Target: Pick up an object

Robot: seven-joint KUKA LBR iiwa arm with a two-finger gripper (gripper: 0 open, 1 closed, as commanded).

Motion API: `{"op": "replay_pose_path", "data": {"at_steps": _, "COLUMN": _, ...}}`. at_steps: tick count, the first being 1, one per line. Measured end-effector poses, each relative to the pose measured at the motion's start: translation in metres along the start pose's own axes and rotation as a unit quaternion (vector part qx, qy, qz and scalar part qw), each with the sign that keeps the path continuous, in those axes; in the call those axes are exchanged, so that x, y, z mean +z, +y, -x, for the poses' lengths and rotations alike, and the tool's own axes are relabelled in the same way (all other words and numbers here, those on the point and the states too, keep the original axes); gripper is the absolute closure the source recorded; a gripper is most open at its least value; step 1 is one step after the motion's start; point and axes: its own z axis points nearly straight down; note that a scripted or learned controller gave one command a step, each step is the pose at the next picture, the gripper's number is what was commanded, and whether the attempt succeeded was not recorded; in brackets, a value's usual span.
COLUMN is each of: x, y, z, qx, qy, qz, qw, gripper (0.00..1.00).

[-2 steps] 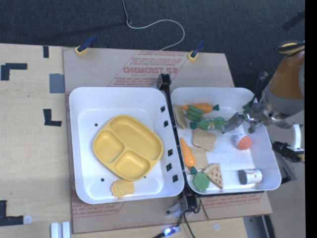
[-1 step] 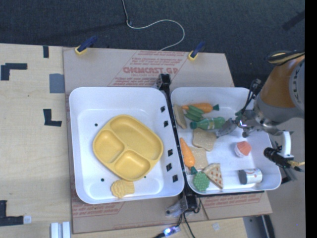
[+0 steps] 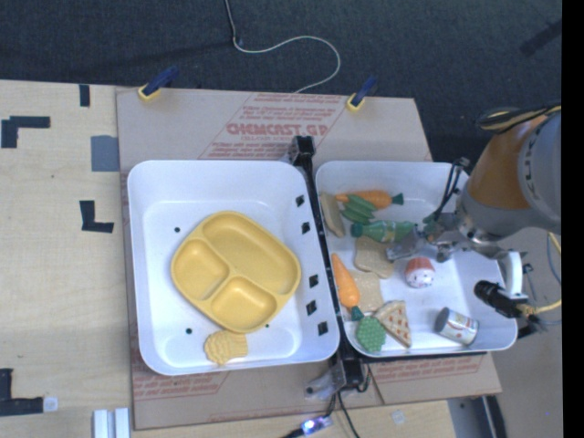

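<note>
White plastic forms two shallow bins side by side on the surface. In the left bin (image 3: 146, 245) a yellow divided plate (image 3: 235, 269) lies near the middle, with a small yellow waffle-like piece (image 3: 224, 346) touching its near edge.

The right bin (image 3: 493, 340) holds a clutter of toy food — a carrot (image 3: 346, 282) along its left wall, another carrot with green leaves (image 3: 370, 197) at the far side, a green vegetable (image 3: 388, 232), a pizza-like wedge (image 3: 395, 322) beside a green round piece (image 3: 370, 335), a red-and-white ball (image 3: 419, 271) and a small can (image 3: 454, 326) lying on its side near the front right.

From the right, the arm (image 3: 511, 176) reaches in; its end effector (image 3: 436, 240) hangs low just above the ball and beside the green vegetable — whether it is apart or together I cannot tell.
</note>
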Motion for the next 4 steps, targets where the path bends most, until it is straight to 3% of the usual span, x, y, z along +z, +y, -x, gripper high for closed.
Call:
{"op": "replay_pose_path", "data": {"at_steps": 1, "x": -0.014, "y": 0.003, "z": -0.002, "qx": -0.001, "qy": 0.002, "qz": 0.003, "qw": 1.0000, "gripper": 1.00}}
{"op": "replay_pose_path", "data": {"at_steps": 3, "x": -0.121, "y": 0.006, "z": 0.003, "qx": 0.000, "qy": 0.000, "qz": 0.003, "qw": 1.0000, "gripper": 1.00}}
{"op": "replay_pose_path", "data": {"at_steps": 4, "x": -0.141, "y": 0.006, "z": 0.002, "qx": 0.000, "qy": 0.000, "qz": 0.001, "qw": 1.0000, "gripper": 1.00}}
